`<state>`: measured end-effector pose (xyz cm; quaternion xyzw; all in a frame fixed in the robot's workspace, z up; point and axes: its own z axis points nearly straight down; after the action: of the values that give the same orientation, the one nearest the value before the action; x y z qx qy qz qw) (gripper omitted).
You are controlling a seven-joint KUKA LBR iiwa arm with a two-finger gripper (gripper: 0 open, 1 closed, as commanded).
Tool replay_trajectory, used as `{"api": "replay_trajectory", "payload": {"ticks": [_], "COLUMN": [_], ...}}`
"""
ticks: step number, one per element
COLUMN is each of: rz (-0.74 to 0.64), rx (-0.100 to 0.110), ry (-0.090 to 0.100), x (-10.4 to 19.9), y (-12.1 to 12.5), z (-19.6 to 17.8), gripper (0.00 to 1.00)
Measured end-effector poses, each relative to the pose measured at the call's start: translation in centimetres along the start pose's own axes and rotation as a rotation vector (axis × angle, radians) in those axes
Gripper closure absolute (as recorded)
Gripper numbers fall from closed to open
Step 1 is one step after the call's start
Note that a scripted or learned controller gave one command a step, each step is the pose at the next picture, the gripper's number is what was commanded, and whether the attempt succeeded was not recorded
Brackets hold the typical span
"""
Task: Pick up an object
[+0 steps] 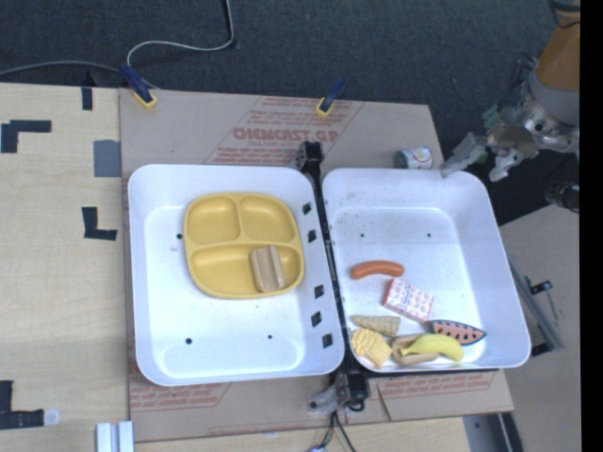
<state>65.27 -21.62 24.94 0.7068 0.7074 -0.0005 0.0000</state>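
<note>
1. The arm, grey with an orange band, comes in from the upper right of the camera view, and its claw hangs over the counter just outside the right bin's back right corner.
2. The claw's two fingers are spread apart, with nothing between them.
3. The right bin holds the loose items, all well apart from the claw: a sausage near the bin's middle, a pink-and-white wafer just below it, and along the front wall a cracker-like wedge, a yellow waffle piece, a banana and a watermelon slice.
4. The banana touches the waffle piece and lies just beside the watermelon slice.
5. The left bin carries a yellow divided plate; a tan bread-like slab lies in its lower right compartment.
6. A small can-like object lies on the cardboard behind the right bin, near the claw.
7. Two clamps pin the cardboard sheet at the back.
</note>
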Motion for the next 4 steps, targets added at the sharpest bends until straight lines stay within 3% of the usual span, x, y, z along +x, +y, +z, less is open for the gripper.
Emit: {"api": "replay_trajectory", "payload": {"ticks": [1, 2, 3, 4], "rz": [-0.001, -0.001, 0.000, -0.001], "rx": [0.004, 0.002, -0.003, -0.003], "ry": [0.002, 0.002, 0.000, -0.001], "x": [1.4, 8.7, 12.1, 11.6], "y": [-0.6, -6.7, -6.9, 1.6], "z": [13.1, 14.8, 16.3, 16.4], "gripper": [0.00, 0.00, 0.00, 0.00]}}
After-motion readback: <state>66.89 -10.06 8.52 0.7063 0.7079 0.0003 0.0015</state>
